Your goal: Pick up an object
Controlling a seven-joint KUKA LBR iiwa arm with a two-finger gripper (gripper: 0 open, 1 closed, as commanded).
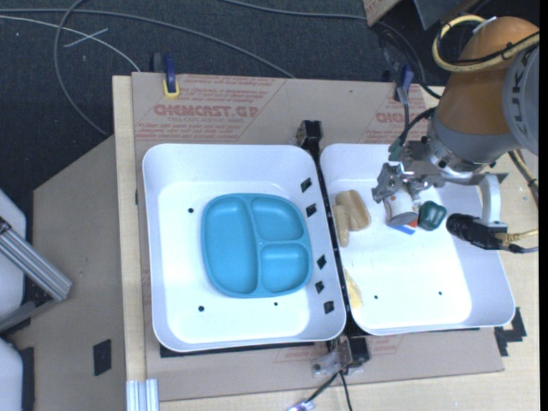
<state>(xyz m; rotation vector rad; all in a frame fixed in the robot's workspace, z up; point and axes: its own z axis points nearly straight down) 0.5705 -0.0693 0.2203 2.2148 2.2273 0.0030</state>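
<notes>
My gripper (396, 188) hangs over the back of the right bin (479, 302), with the grey and orange arm coming in from the right. Just below it lies a small white object with red and blue marks (404, 222), and a dark green object (431, 215) touches that one's right side. A tan, bread-like piece (352, 212) lies by the bin's left wall, to the left of the gripper. A small yellow piece (353, 294) sits further forward along the same wall. Nothing shows as lifted off the bin floor.
The left bin (163, 229) holds a blue divided plate (256, 244) in its middle. A black divider with clips (318, 221) runs between the two bins. A black cable connector (475, 229) hangs off the arm over the right bin's right side.
</notes>
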